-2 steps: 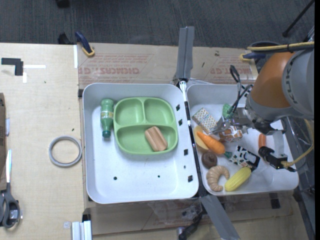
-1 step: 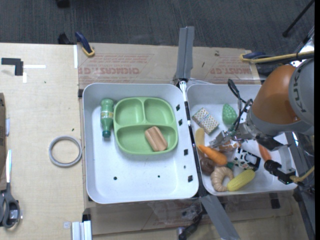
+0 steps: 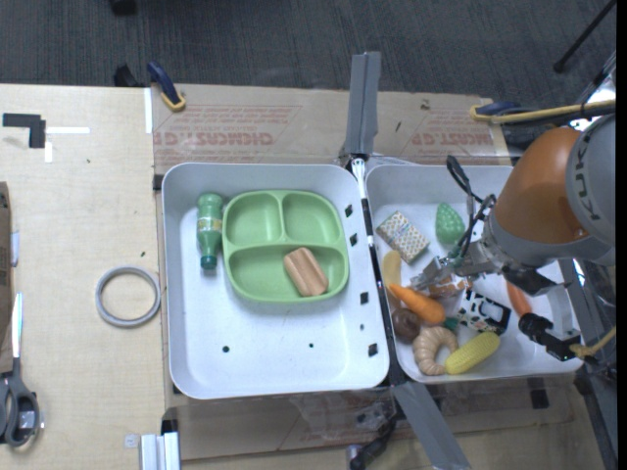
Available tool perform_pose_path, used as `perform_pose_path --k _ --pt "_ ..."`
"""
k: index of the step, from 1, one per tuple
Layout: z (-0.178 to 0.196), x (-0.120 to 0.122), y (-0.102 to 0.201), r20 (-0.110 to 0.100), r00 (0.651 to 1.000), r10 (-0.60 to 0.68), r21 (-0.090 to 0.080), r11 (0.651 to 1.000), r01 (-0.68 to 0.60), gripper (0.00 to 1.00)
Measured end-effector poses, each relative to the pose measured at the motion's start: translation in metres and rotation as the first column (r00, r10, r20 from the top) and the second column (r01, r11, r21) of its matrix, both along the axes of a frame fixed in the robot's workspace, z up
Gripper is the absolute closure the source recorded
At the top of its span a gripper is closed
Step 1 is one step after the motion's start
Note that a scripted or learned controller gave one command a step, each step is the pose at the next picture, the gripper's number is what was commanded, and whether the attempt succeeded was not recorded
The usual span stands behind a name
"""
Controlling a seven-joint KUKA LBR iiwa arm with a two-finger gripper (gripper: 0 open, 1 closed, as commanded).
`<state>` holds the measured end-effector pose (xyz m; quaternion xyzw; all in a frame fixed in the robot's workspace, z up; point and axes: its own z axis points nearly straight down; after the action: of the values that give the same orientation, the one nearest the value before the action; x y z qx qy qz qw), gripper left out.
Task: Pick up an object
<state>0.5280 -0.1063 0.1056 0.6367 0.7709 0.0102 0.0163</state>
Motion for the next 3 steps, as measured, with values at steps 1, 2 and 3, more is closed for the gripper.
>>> perform_pose_path --k 1,2,3 --pt "0.000 -0.008 -0.005 0.000 0.995 0.097 -0.001 0.995 -0.097 0.00" --pt "0.000 -0.029 -0.002 0.001 0.989 0.147 -0.007 0.989 -0.147 0.00" --pt "-0.001 0.026 -0.025 -0.016 0.995 -0.103 0.007 0.995 0.103 0.00"
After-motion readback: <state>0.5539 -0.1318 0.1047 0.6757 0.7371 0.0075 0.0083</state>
